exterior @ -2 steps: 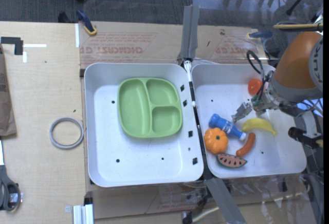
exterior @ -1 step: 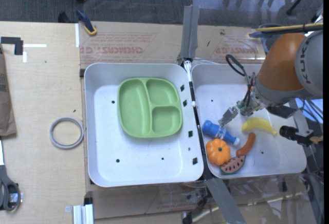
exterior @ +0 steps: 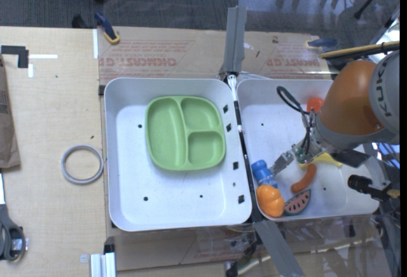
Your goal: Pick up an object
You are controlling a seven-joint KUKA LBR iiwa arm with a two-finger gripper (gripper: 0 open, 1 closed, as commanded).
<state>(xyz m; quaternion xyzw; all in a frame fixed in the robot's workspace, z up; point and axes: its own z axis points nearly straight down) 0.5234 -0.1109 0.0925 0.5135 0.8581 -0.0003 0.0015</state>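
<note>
My gripper [exterior: 287,159] hangs low in the right bin [exterior: 267,114], below the orange wrist band [exterior: 346,104]. It is just up and right of a blue toy [exterior: 261,171], with a small gap between them. An orange fruit [exterior: 270,201] lies at the bin's front edge, and a watermelon slice [exterior: 297,202] sits beside it. A reddish sausage [exterior: 304,178] lies right of the gripper. Part of a yellow piece [exterior: 328,156] peeks out under the wrist. A small orange-red item [exterior: 315,104] shows behind the arm.
The left bin [exterior: 127,193] holds a green divided plate [exterior: 186,133] toward its back. A grey ring [exterior: 82,163] lies on the bench to the left. A black cable [exterior: 289,101] loops in the right bin near the arm. A raised divider [exterior: 236,136] separates the bins.
</note>
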